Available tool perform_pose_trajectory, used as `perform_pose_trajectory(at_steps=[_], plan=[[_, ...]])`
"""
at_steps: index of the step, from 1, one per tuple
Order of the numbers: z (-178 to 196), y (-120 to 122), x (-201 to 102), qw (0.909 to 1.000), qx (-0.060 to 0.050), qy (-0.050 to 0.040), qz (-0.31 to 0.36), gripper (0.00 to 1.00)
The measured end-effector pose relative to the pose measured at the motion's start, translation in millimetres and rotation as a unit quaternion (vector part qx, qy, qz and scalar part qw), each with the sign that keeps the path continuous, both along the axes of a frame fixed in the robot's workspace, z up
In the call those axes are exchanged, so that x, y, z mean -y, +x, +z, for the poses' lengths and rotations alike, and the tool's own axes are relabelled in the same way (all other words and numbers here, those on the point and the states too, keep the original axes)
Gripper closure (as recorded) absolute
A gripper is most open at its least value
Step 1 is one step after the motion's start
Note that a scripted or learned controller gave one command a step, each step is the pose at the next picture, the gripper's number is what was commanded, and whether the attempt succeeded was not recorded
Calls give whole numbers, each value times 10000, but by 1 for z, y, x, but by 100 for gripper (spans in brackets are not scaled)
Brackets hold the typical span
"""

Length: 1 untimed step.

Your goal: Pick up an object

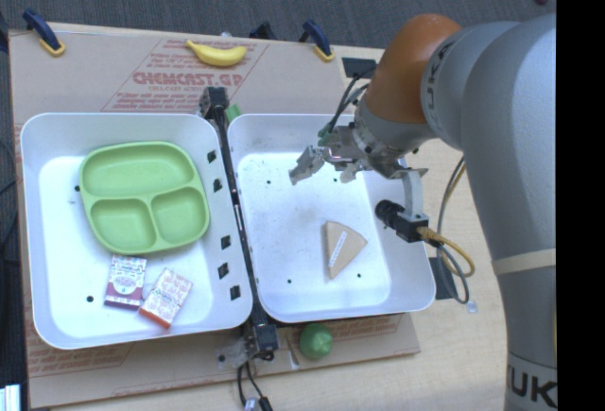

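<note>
While the arm reaches in from the right, its gripper (317, 163) hangs over the upper part of the right bin (284, 296), and honestly I can't tell how it's set from this angle. Nothing looks caught in it. The tan wedge (340, 247) lies on the bin floor, below and a bit right of the gripper, apart from it. Over in the left bin (43, 305) sits a green divided plate (144, 193) with two small packets (146, 288) just below it.
</note>
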State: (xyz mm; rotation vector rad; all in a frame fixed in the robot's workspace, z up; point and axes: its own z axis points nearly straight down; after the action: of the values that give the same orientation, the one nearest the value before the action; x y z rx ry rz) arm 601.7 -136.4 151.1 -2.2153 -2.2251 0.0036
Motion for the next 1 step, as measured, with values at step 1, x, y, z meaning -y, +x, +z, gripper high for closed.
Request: perform_pose_trajectory(at_steps=[1], plan=[[-3, 12, 66, 10000, 8, 0, -6, 0]])
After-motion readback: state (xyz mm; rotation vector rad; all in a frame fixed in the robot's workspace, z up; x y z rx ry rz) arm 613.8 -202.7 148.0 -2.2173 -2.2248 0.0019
